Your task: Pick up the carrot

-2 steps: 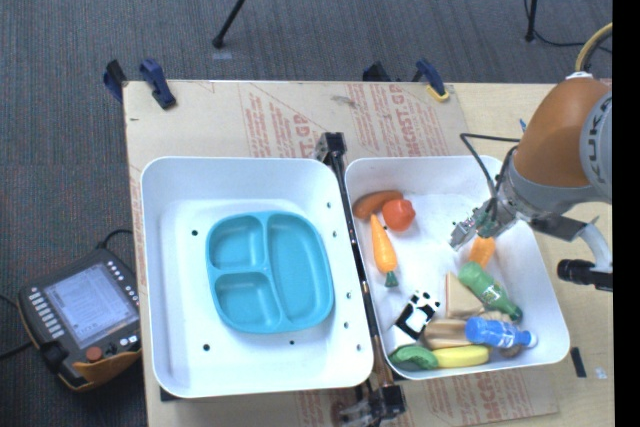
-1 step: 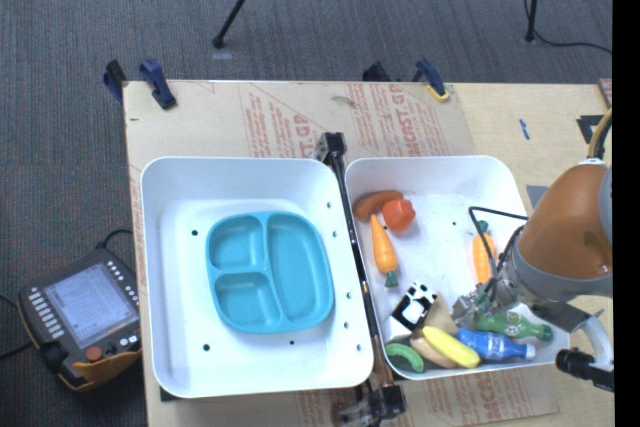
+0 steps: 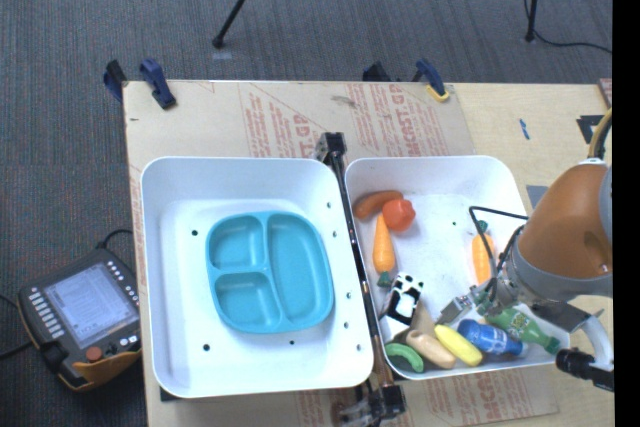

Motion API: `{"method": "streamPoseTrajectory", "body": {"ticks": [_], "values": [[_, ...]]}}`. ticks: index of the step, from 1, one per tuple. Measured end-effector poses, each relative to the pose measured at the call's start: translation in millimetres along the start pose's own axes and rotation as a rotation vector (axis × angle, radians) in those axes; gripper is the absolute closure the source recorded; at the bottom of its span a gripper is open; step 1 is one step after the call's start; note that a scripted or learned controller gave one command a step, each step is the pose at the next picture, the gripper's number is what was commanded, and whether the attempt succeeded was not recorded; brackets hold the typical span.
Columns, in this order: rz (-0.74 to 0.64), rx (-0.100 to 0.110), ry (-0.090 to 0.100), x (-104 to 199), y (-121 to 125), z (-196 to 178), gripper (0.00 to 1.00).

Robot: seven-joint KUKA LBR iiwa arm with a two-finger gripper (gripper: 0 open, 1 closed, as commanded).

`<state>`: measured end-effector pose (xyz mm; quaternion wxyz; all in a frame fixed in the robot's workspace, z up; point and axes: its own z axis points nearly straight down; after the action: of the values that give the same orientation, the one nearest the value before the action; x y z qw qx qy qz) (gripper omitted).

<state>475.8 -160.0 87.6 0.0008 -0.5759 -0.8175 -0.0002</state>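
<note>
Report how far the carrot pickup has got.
Done: the arm has reached over the right bin. In hand: the pincer sits low among the toys at that bin's right side, with nothing visibly held. Left: the carrot lies untouched near the bin's left wall, apart from the pincer.

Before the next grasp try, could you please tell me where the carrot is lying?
The carrot lies in the right bin, near its left wall, just below the red tomato and above the black-and-white cow toy.
</note>
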Motion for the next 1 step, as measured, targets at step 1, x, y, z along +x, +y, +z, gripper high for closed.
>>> {"method": "streamPoseTrajectory", "body": {"ticks": [1], "values": [[-0.035, -0.001, -0.001, -32.0, 54.7, -32.0, 0.0]]}}
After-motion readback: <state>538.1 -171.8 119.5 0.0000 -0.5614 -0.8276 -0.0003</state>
